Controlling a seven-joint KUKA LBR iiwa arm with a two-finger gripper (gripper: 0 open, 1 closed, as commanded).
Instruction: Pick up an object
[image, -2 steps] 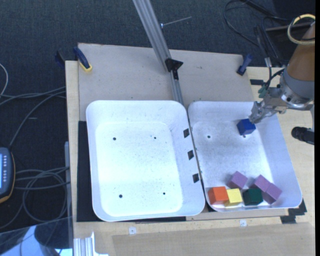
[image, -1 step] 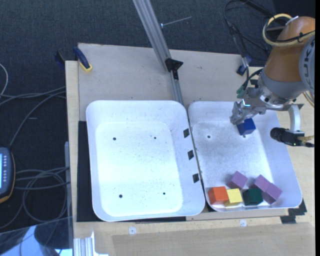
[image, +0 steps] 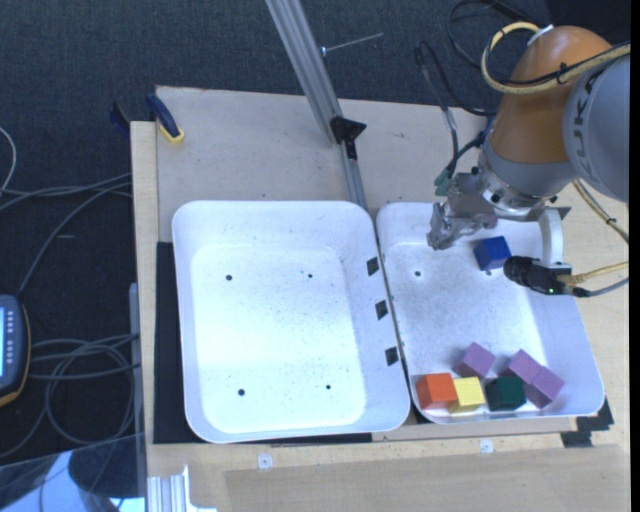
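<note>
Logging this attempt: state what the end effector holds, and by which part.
Cannot be told: the end effector hangs beside the blue block, not visibly gripping it.

Arm (image: 585, 110): grey rounded casing, broad glossy orange band above wrist. Yellowish cable loops over orange band; thin dark cables run down beside it. Hand (image: 447, 228): grey metal, small teal detail above it. White bracket and black cylindrical part right of hand.
</note>
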